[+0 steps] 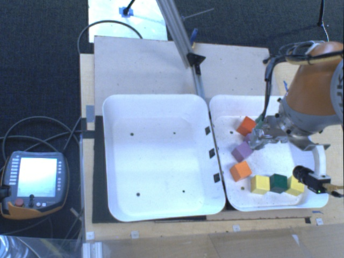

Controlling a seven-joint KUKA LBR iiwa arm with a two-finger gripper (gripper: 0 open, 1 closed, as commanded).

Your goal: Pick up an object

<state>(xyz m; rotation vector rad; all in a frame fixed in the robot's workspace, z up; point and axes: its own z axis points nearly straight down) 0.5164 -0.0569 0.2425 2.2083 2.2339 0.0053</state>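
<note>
Gripper sits low in the right bin, between the upper orange block and the purple block, close to both; can't tell whether it's open or closed. Lower orange block lies just below the purple one, and 3 blocks line the front wall: yellow, green, yellow. Left bin adjoins.

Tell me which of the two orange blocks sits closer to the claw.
The upper orange block, toward the bin's far side, lies just left of the claw. The other orange block lies lower, beyond the purple block, near the yellow block.
</note>
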